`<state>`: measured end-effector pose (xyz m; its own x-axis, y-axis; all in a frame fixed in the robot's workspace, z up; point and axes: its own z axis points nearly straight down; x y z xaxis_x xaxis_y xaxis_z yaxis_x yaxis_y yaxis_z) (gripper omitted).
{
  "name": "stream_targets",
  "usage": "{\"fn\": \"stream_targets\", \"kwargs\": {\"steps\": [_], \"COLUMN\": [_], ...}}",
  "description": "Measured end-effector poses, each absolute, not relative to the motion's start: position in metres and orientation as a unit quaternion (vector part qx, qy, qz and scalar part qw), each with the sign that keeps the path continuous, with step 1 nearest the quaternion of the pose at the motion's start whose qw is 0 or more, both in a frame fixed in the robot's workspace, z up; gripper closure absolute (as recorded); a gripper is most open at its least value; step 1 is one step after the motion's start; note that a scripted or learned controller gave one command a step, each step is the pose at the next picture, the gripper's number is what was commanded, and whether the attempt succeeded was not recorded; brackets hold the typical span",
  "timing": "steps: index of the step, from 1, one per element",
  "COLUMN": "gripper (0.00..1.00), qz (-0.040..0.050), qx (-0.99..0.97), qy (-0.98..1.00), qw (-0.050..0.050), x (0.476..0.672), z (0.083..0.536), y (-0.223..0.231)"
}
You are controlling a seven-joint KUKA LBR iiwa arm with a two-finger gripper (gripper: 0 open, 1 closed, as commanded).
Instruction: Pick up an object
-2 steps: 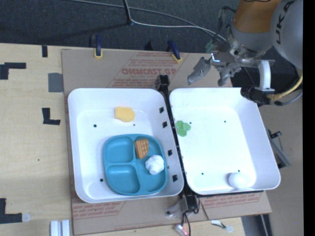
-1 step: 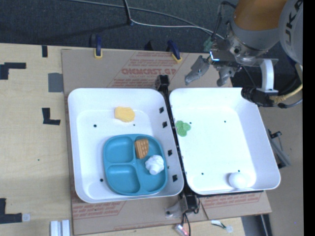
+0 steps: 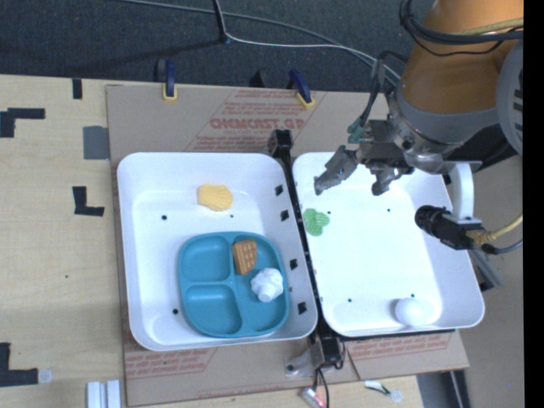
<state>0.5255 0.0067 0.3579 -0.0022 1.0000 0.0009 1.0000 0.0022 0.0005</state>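
Nearest the camera, a white ball [image 3: 416,311] rests by the front rim of the right bin [image 3: 442,262]. In the left bin [image 3: 140,228], a blue divided tray [image 3: 212,300] carries a white crumpled object [image 3: 267,285] on its right side and a brown waffle-like piece [image 3: 245,256] in its upper right compartment. Beyond the tray, a yellow item [image 3: 215,197] lies on the bin floor.

Further back, a small green object [image 3: 316,222] sits on the right bin floor, just beside the wall shared with the left bin. The gripper [image 3: 353,175] hangs above the rear of the right bin, up and to the right of the green object, with its two fingers spread apart and nothing between them.

The green object appears to be the nearest candidate for the pick, though which item the program targets cannot be confirmed.

Procedure for a sound pick:
1. Centre the spread fingers over the green object before descent.
2. Align the fingers so that neither strikes the adjacent bin wall.
3. Descend until the fingers straddle the object, then close.
4. Lift vertically and verify the object is retained.
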Motion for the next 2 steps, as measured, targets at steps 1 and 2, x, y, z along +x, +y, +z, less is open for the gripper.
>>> {"fn": "stream_targets", "kwargs": {"steps": [1,2], "gripper": [0.00,0.00], "qz": [0.0006,-0.0004], "qx": [-0.706,-0.705], "qy": [-0.708,-0.709], "qw": [0.000,0.000], "x": [0.573,0.593], "z": [0.354,0.369], "y": [0.033,0.089]}}
